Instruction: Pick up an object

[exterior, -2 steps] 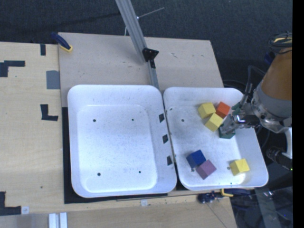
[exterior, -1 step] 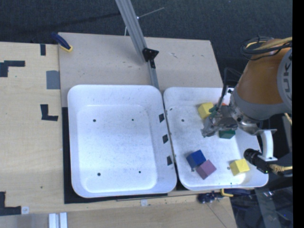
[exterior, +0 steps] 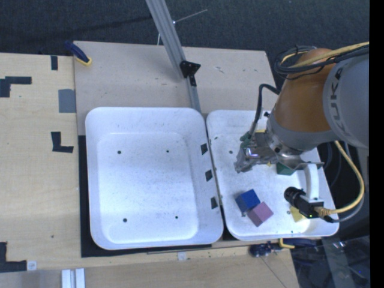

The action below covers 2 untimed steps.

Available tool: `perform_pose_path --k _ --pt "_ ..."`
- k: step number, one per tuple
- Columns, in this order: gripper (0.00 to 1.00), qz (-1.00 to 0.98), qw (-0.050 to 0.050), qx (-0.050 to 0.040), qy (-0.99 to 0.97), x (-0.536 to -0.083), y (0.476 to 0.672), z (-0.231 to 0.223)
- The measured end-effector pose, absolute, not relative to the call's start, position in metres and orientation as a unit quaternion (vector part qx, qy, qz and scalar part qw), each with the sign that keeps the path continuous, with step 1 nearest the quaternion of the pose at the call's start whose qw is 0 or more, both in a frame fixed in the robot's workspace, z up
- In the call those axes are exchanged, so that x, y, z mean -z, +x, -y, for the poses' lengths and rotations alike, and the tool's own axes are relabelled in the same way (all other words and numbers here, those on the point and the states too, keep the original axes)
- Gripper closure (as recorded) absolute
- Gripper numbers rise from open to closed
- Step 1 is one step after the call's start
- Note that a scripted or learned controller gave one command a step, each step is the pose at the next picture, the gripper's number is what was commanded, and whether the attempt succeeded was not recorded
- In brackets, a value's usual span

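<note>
My gripper (exterior: 245, 159) hangs over the middle of the right bin (exterior: 223, 131), reaching in from the right under the orange wrist band. A blue block (exterior: 246, 200) and a pink-purple block (exterior: 260, 213) lie touching each other near the bin's front, below the gripper. A green object (exterior: 284, 169) pokes out from under the wrist at the right, and a bit of green shows near the fingers at the upper side. A yellow piece (exterior: 298, 215) sits at the bin's front right corner, partly hidden by a black cable fitting.
The left bin (exterior: 96, 161) lies beside the right one. A slanted metal pole (exterior: 168, 29) runs from the top down to the bins' shared rim. Cables loop around the arm at the right. A blue and yellow tool (exterior: 78, 53) rests at the back left.
</note>
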<state>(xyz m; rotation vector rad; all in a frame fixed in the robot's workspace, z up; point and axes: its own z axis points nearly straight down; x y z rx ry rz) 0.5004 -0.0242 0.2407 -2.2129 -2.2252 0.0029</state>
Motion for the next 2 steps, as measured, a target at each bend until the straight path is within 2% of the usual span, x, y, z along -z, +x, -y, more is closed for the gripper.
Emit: perform_pose_path --k 1,2 --pt "1.0 0.709 0.002 -0.0012 -0.705 -0.228 0.498 -0.026" --pt "1.0 0.71 0.001 -0.0003 -0.704 -0.237 0.498 -0.086"
